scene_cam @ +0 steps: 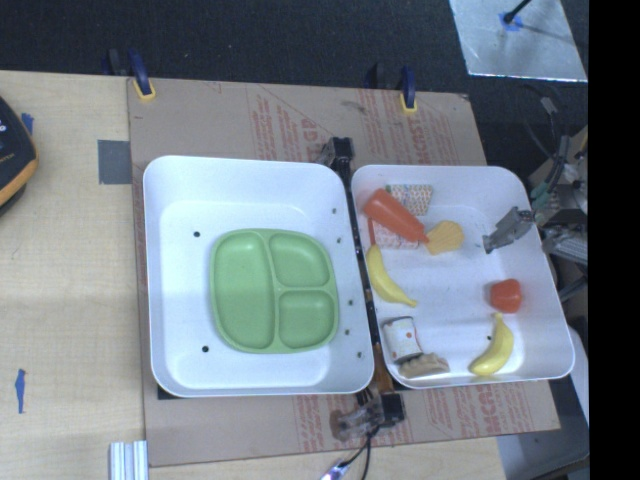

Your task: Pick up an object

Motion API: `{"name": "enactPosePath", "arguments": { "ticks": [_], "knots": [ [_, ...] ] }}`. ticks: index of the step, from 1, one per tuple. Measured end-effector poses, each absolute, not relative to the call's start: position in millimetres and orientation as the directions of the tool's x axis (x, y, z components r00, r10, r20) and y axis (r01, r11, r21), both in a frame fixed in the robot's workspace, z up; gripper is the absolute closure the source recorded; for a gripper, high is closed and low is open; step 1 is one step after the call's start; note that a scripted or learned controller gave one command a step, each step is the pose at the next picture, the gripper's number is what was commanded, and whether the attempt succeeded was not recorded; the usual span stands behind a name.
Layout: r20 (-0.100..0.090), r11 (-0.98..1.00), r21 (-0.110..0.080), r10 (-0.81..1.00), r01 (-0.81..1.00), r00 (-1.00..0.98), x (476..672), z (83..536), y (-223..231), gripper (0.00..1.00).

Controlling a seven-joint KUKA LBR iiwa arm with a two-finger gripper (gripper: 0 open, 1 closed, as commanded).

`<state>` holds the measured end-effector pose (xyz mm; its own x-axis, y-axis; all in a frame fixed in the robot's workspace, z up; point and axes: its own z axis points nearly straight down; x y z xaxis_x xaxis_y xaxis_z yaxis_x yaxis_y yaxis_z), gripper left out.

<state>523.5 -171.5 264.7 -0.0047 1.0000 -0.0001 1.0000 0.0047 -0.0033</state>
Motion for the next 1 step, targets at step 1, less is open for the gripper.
{"name": "enactPosePath", "arguments": {
  "ticks": [1],
  "knots": [
    [0.000, 0.006, -0.006, 1.000, 1.000, -0.006, 571.4, 154.0, -147.1, 0.00]
  ]
}}
